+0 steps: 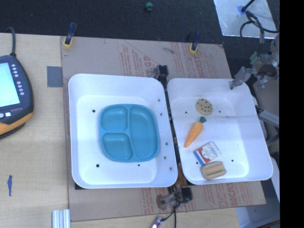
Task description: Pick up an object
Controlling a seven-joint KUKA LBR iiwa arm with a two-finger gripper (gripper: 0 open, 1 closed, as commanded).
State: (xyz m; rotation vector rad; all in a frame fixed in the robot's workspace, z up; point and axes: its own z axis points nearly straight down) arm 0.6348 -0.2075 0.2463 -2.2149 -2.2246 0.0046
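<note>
Gripper (240, 79) at far right corner of right bin (247, 127), its state I cannot tell | right bin: cookie (204, 106) far, carrot (194, 133) middle, small carton (207, 152) and bread roll (213, 170) near | left bin (80, 127): blue divided plate (128, 132)

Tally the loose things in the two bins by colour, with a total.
Blue: 1, the plate in the left bin
Orange: 1, the carrot
Tan or brown: 2, the cookie and the bread roll
White with print: 1, the carton
Total: 5, four of them in the right bin
</note>
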